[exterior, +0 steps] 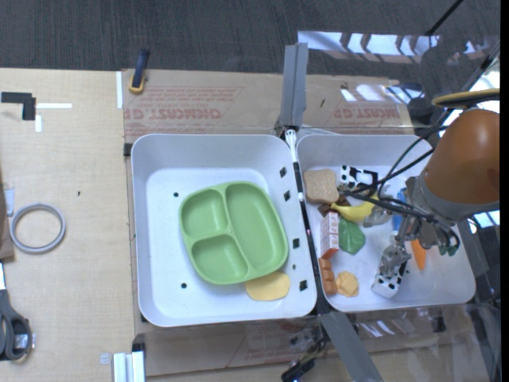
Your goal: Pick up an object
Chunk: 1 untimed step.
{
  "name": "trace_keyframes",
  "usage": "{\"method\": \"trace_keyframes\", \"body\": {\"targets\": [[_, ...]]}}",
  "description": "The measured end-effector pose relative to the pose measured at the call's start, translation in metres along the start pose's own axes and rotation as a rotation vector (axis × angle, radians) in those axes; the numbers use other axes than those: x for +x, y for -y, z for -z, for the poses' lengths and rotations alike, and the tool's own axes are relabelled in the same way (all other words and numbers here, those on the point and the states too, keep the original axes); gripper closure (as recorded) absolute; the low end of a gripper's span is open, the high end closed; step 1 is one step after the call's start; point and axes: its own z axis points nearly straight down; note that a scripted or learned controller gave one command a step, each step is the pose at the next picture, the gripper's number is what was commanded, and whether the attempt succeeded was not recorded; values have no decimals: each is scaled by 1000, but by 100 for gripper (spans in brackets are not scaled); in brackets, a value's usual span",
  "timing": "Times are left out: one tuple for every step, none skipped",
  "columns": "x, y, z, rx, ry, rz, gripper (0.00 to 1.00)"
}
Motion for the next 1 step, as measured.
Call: {"method": "trace_keyframes", "body": {"targets": [[-1, -2, 8, -2, 0, 4, 100]]}}
